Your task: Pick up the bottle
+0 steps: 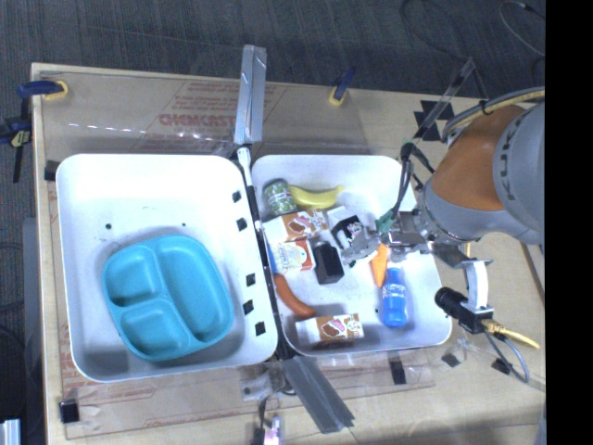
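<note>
The blue bottle (394, 300) lies in the right bin (366, 169), near its front right corner, with its cap end pointing toward the back. An orange carrot (378, 266) rests just above it, touching its top end. My gripper (356, 239) hangs over the middle of the right bin, up and to the left of the bottle and apart from it. It sits above a black block (327, 261) and some snack packets (298, 239).
A banana (315, 196) and a green can (276, 196) lie at the back of the right bin. A sausage (291, 296) and a flat packet (338, 326) lie at its front. The left bin (83, 179) holds a blue divided plate (167, 295).
</note>
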`<state>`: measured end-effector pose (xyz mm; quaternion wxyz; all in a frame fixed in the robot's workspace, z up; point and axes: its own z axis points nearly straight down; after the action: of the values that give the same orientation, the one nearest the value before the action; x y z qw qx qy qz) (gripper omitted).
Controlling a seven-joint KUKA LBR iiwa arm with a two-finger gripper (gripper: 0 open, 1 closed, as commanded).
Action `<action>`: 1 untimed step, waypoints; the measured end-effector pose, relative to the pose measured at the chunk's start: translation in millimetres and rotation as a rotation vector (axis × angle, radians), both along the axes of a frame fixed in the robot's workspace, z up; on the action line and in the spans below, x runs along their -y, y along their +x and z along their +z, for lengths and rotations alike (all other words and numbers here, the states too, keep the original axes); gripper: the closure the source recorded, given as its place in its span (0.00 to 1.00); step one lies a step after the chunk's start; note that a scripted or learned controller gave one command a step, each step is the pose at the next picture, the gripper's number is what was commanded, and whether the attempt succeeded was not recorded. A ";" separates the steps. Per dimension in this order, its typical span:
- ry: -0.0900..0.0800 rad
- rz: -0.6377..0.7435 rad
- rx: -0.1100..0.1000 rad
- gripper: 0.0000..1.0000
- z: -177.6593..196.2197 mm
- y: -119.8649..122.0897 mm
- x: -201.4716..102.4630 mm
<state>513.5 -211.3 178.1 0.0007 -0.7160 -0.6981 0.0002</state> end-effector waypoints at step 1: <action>0.001 -0.057 -0.003 0.00 9.1 -36.9 -3.7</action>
<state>476.6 -207.6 187.3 0.0022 -0.7358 -0.6772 0.0011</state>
